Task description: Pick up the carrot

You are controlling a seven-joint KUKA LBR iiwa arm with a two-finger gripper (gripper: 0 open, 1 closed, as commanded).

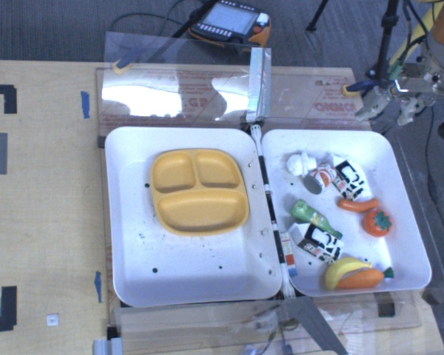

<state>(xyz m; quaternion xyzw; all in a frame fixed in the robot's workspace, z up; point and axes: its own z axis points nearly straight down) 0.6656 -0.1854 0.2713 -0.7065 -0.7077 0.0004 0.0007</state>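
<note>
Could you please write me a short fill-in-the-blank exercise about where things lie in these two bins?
1. The yellow divided plate lies in the ____ bin.
2. The carrot lies touching the ____ near the right bin's front edge.
3. The plate has ____ compartments.
4. The gripper hangs beyond the right bin's ____ edge.

Missing words: left; banana; three; far

Two white bins [126,198] sit on a pale wood bench [44,198]. The divided plate [200,191] is mustard yellow. The carrot [364,278] is orange with a green stub, beside a yellow banana [339,269]. The tomato [377,223] is red-orange with a green top. Two cartons [320,242] are black-and-white patterned; the bottle [311,214] is green.
</note>
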